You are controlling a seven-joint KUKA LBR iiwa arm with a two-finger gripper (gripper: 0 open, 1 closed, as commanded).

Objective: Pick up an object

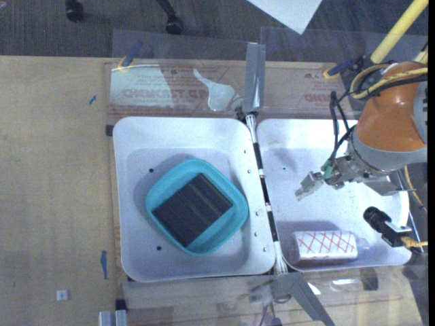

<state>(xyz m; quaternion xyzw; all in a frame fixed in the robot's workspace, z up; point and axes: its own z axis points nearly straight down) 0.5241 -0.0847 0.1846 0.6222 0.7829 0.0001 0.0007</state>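
My gripper [304, 187] hangs over the middle of the right bin [292, 145], pointing left, with nothing seen in it. A white packet with a red crisscross print [325, 244] lies flat along that bin's front wall, below and slightly right of the gripper and apart from it. In the left bin [129, 182] sits a teal square bowl [162, 187], turned like a diamond, with a dark grey ridged square block [192, 208] resting inside it.
A metal divider strip [260, 182] runs between the two bins, with an upright grey post [253, 77] at its far end. Behind the bins stands a clear plastic sheet [170, 87]. Bare wooden bench [47, 182] lies to the left.
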